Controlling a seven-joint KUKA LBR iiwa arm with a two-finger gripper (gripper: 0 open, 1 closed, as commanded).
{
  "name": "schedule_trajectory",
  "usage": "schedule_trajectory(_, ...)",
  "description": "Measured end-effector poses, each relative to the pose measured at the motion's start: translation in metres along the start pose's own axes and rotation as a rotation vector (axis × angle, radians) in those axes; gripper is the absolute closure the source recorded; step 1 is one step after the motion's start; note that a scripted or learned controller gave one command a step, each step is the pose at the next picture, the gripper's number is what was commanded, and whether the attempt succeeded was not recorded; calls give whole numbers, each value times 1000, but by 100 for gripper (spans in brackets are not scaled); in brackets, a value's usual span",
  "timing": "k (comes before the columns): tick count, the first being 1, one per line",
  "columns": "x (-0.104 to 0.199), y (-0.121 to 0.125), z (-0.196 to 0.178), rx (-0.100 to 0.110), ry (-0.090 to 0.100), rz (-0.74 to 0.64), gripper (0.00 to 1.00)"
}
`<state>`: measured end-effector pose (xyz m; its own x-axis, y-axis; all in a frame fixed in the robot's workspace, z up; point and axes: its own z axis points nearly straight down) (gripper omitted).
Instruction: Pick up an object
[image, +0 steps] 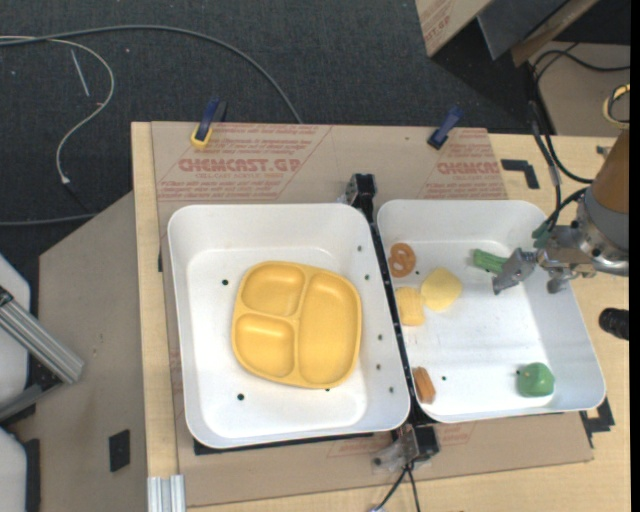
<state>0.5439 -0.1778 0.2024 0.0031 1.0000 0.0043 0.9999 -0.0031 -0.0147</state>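
Hovering pincer (528, 272) over right bin (560, 330), fingers spread wide, gripping nothing. Eyeing green piece (488, 261) just left of it, far side: looking light, rigid plastic, probably slick; am planning grip across narrow width.

Two white bins (190, 300); one yellow divided plate (297, 323); one pretzel (402, 259); two pale yellow food pieces (441, 290); one hot dog (423, 385); two green items (535, 380); two clamps (208, 121).

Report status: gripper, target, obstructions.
Gripper over right bin, beside green piece, holding nothing. Yellow lump, pretzel lie apart. Nothing in the way.
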Motion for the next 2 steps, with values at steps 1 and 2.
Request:
schedule_trajectory(1,0,3,-7,-13,-3,-4,0)
schedule_trajectory(2,-9,-2,46,-9,-2,-2,0)
